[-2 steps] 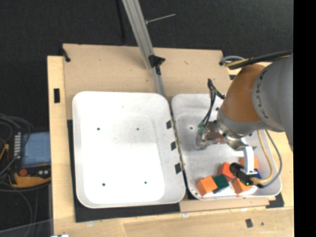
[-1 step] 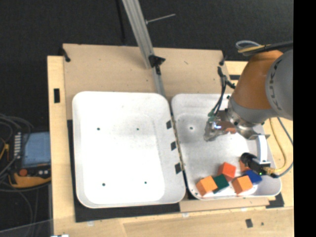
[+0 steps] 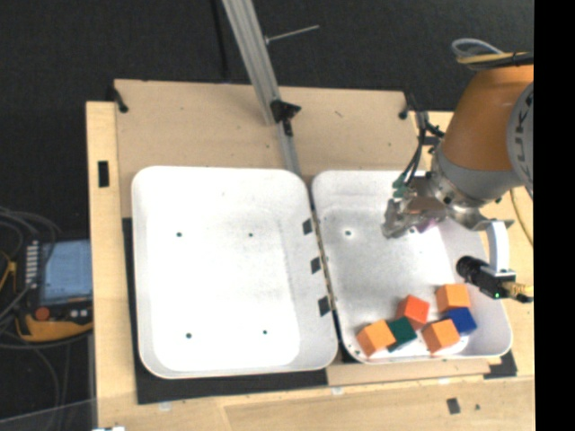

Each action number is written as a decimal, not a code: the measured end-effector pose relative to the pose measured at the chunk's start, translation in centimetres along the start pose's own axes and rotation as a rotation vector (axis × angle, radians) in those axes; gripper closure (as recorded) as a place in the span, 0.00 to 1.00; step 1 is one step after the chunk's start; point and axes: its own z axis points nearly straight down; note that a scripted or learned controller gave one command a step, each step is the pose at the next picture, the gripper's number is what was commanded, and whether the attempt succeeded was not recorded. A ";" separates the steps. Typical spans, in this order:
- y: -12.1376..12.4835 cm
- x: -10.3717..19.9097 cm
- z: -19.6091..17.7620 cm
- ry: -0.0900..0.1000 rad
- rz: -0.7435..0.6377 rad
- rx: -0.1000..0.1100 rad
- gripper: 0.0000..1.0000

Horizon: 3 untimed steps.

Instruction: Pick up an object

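Several small blocks lie bunched in the near right corner of the right bin [image 3: 359, 205]: an orange block [image 3: 376, 336], a green block [image 3: 402, 331], a red-orange block [image 3: 415, 309], an orange block [image 3: 440, 334], a blue block [image 3: 462, 320] and another orange block [image 3: 453, 295]. My gripper [image 3: 402, 218] hangs over the bin's far middle, well behind the blocks and apart from them. I see nothing between its fingers, and their spread is unclear from this angle.
The left bin [image 3: 225, 268] sits beside the right one, with black clips along the shared edge. A slanted metal rail [image 3: 256, 57] runs from the top down to the bins' junction. A black fixture [image 3: 481, 277] stands at the right bin's right rim.
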 end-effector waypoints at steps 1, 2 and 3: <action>0.2 -0.1 -5.4 0.000 -0.001 0.001 1.00; 2.8 3.8 -4.7 -0.002 0.000 0.006 1.00; 3.9 8.3 -4.3 -0.001 0.000 0.007 1.00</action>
